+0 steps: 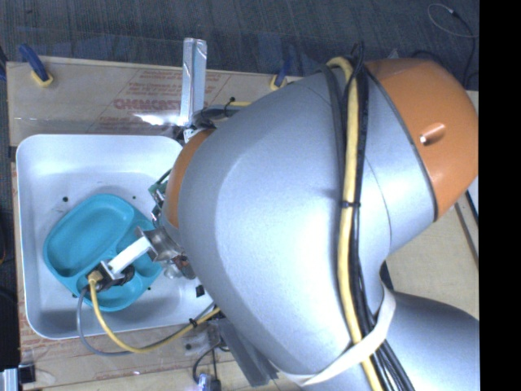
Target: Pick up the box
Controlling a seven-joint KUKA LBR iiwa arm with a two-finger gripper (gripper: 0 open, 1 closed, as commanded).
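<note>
One gripper (pixel 168 249) sits low over the left white bin (pixel 49 157), near that bin's 3 o'clock side, tucked under the bulk of the grey arm (pixel 293 218). From this angle it cannot be told whether the gripper is open or closed, nor whether it has hold of anything. Just at its 9 o'clock lies a turquoise dish (pixel 81 239), bowl-shaped and hollow side up, resting on the bin floor toward the bin's 8 o'clock corner, with its 3 o'clock rim running under the robot's wrist hardware. Where the box lies cannot be told, since the arm covers the bin's 3 o'clock part and nearly all that lies beyond it. From 10 round to 12 o'clock the bin floor shows white with a few small dark specks. The arm sweeps from the view's 5 o'clock up to the centre, its orange band (pixel 423 129) at about 2 o'clock. Along the bin's 12 o'clock side the surface (pixel 98 84) shows as a pale brown board with faint red print. An upright metal post (pixel 194 76) stands at the bin's 1 o'clock corner. A blue clamp (pixel 34 63) grips the board's far edge at the view's 10 o'clock, and a second blue clamp (pixel 281 76) near 12 o'clock. Beyond the board is dark carpeted floor (pixel 244 10).
</note>
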